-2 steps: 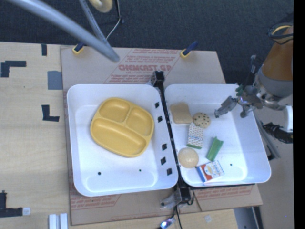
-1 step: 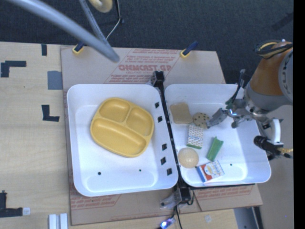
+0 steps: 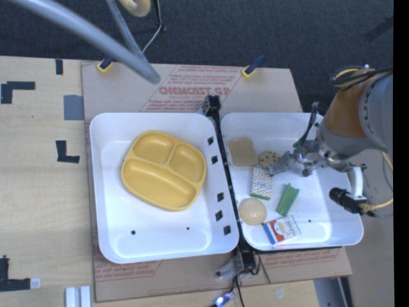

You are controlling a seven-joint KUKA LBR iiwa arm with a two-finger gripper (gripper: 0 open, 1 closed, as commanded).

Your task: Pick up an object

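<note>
Claw low in right white bin, tip beside small round brown perforated disc; cannot tell its state. Nearby: tan square pad, white dotted packet, green rectangular block, pale round ball, red-white-blue carton. Yellow compartment plate in left white bin.

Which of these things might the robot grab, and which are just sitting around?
For the job:
gripper
round perforated disc
tan square
patterned packet
green block
beige ball
red, white and blue card

Just lying about:
yellow divided plate
left bin
right bin
</note>
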